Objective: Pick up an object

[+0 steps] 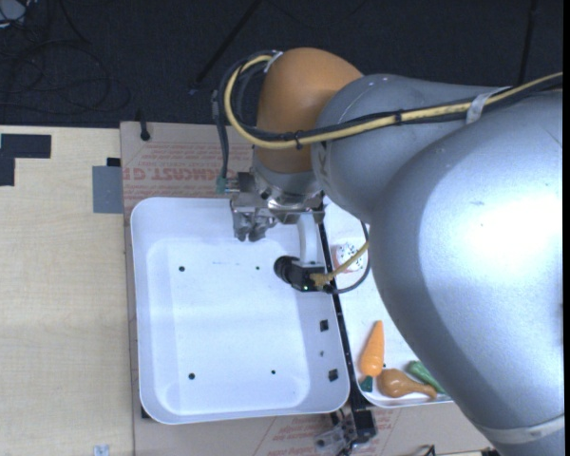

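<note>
- The arm reaches in from the right and hangs over the seam between the two white bins, its orange band above the wrist.
- The gripper sits low over the far edge of the left bin; whether it is spread or closed cannot be told from this angle, and nothing is seen in its grasp.
- The left bin's floor under the gripper shows just a few small dark marks.
- The candidate objects lie in the right bin, at its near end: an orange carrot-like piece, a tan pear-like piece touching the near rim, and a green item partly hidden by the arm.
- A dark fitting with a cable sits by the divider, well apart from those objects.
- Judged from this, the task is at its approach stage, with no object picked up yet.
- The next move likely calls for shifting the gripper across the divider, toward the near end of the right bin, centring over one piece such as the carrot-like one, then descending.
- The pieces lie close together, so a clean grasp on one may be awkward.
</note>
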Available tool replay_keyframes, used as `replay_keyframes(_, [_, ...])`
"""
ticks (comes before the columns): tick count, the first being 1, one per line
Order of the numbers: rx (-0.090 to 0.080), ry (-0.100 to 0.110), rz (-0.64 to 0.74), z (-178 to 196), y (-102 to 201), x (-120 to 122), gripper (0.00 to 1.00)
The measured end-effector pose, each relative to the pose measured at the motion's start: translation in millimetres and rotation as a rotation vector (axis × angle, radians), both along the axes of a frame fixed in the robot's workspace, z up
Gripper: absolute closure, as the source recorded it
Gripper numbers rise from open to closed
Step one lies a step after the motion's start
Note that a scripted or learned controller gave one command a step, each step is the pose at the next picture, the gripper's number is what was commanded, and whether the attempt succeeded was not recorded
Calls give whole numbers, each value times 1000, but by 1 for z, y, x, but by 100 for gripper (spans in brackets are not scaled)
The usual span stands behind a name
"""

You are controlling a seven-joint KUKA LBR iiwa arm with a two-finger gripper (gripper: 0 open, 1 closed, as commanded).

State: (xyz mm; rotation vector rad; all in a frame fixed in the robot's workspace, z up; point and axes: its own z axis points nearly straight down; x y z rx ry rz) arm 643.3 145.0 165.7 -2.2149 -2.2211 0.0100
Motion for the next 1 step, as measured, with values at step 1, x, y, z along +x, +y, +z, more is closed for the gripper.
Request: replay_keyframes(1, [3,-5,4,11,69,-15,100])
